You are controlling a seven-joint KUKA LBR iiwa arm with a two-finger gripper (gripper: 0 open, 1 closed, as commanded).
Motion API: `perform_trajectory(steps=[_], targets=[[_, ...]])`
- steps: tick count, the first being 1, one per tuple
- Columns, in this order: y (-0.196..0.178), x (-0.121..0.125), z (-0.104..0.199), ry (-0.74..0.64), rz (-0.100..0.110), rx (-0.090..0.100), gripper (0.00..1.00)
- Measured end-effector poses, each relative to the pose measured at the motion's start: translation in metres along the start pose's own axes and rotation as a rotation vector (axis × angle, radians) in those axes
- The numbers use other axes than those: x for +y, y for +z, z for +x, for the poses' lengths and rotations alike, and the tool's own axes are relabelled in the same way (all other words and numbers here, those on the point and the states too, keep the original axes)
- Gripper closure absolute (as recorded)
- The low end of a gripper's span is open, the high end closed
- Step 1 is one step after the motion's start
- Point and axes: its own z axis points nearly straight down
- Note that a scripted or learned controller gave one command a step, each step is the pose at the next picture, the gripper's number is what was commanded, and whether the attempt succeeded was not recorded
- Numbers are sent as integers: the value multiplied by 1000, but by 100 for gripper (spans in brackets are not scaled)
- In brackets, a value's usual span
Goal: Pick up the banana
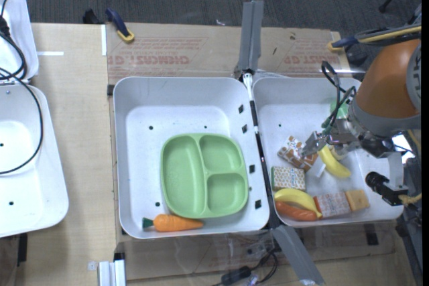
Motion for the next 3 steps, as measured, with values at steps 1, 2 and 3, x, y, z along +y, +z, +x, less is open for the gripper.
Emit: perform_trajectory(steps=[1, 2, 3], targets=[[23, 15, -10, 20, -34, -5, 0], [32, -10, -29, 1, -41, -4, 0], [18, -6, -31, 3, -53, -8, 100]])
